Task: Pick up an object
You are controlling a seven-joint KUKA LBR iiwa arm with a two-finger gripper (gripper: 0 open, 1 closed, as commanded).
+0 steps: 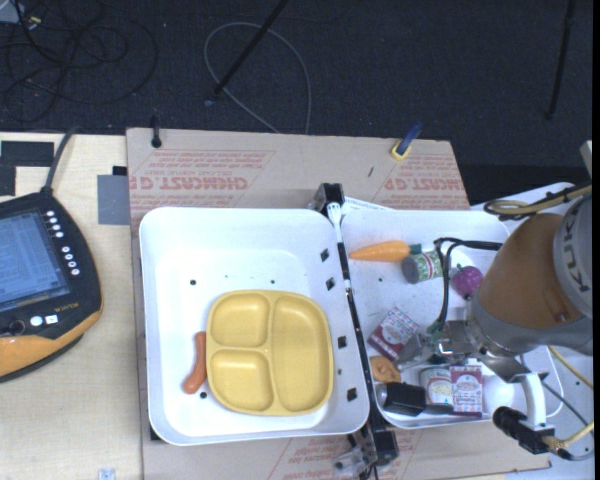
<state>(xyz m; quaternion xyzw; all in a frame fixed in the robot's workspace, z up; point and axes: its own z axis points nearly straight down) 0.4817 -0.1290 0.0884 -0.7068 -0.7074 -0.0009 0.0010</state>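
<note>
Clutter at the near end of the right bin [520,203] is where the arm [525,283] is working. The hand [443,346] sits low under the wrist, and I cannot tell whether it is apart or together. Nothing visibly gripped.

Nearest row, just below the hand:
- black block [404,399], matte and boxy
- red-and-white carton [454,387], printed card, lying flat with its long axis roughly across the bin
- white tube [502,394], smooth and rounded

My guess at the best target is the crinkly packet [394,328], glossy foil-like wrap, tilted, just left of the hand. A round tan biscuit [384,369] lies below it against the divider. Both call for a short move left, with a risk of clipping the bin wall.

Further back in the same bin:
- purple ball [467,281], partly behind a cable
- small bottle [423,265], on its side
- carrot [379,252], orange and tapered, long axis left-right with the tip pointing left, well apart from the hand

The left bin [170,233] holds a yellow divided plate [270,353] of hard plastic. A sausage [195,362] lies beside its left edge, long axis near-far. Both are far from the hand.
</note>
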